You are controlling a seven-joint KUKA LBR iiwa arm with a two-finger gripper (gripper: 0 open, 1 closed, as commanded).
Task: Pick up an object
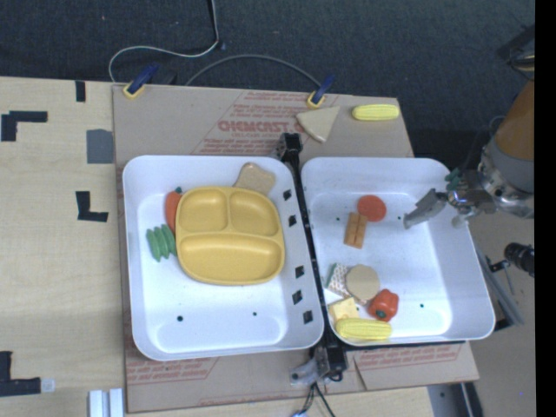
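Dark carpet borders the worktop (52,233), where the right bin (460,259) holds a round red tomato slice (372,207) left of the empty, spread fingers (426,211).

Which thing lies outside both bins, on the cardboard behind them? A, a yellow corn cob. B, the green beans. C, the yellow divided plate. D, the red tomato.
A: a yellow corn cob lies on the cardboard behind the right bin, beside a tan wedge.
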